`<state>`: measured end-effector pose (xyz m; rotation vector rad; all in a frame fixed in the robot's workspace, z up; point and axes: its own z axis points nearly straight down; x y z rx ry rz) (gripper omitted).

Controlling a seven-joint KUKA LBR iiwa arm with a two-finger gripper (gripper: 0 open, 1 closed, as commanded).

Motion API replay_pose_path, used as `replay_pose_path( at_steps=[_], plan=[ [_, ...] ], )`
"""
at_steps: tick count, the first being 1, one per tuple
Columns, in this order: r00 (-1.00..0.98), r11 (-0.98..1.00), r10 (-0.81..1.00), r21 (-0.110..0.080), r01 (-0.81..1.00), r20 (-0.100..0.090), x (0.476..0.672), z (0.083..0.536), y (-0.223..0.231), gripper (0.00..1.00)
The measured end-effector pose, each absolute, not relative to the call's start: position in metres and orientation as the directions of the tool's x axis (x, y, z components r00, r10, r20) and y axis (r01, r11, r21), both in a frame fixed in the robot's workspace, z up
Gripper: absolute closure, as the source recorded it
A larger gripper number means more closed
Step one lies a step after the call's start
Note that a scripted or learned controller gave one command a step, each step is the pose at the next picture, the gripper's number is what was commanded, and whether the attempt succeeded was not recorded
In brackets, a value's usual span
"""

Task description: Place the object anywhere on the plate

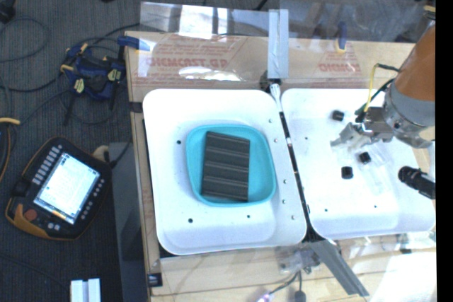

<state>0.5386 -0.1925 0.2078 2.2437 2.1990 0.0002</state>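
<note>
Camera view, dark ridged block [226, 165] on blue plate [263, 173], claw [362, 140] over right bin [318, 208], spread, holding nothing.

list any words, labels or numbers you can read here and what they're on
Nothing can be quoted with confidence.
Red print on the cardboard behind the left bin: appears mirrored, too blurred to read.
Red print on the cardboard behind the right bin: too blurred.
Screen of the handheld pendant on the floor: too small.

A single fixed camera sits above the bench [212, 60], angled down, taking in both bins and the floor alongside.
</note>
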Motion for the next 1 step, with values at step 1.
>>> replay_pose_path(
  at_steps=[1],
  plan=[
    [-0.201, 0.201, 0.98, -0.002, 0.98, 0.001, 0.5581, 0.1827, -0.0768, 1.0]
  ],
)
